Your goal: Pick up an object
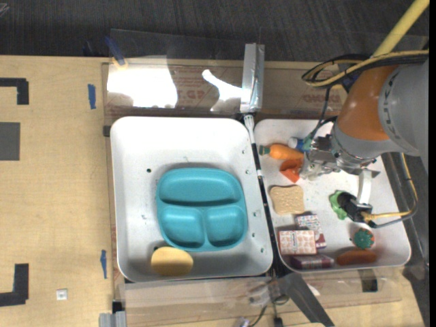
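Gripper [320, 161] low in right bin [398, 189], far-left part, beside carrot [285, 152]; open/shut state: can't tell. Carrot long axis runs left-right, near bin's left wall, little room there. Toast slice [287, 199] just nearer. Teal divided tray [201, 207] in left bin [129, 182], w/ open floor around it.

my gripper [315, 165] over right bin [398, 203] | carrot [285, 152] just beside it | toast slice [287, 199] below

A teal divided tray [201, 206] lies in the left bin [129, 182].
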`<control>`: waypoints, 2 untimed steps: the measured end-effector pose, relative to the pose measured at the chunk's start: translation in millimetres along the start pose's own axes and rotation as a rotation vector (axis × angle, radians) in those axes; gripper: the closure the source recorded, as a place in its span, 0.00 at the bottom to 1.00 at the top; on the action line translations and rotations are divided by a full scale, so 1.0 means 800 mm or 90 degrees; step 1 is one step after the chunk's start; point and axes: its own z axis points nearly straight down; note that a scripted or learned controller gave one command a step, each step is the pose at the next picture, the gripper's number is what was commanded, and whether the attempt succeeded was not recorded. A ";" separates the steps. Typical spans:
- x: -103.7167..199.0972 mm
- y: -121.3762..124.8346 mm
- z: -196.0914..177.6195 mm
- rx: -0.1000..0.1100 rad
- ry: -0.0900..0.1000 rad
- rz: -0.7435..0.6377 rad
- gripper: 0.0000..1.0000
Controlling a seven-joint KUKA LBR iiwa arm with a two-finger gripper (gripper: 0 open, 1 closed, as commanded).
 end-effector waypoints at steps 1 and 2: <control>0.000 -0.001 0.001 0.002 0.000 0.000 0.00; 0.000 0.000 -0.012 0.000 0.000 0.001 1.00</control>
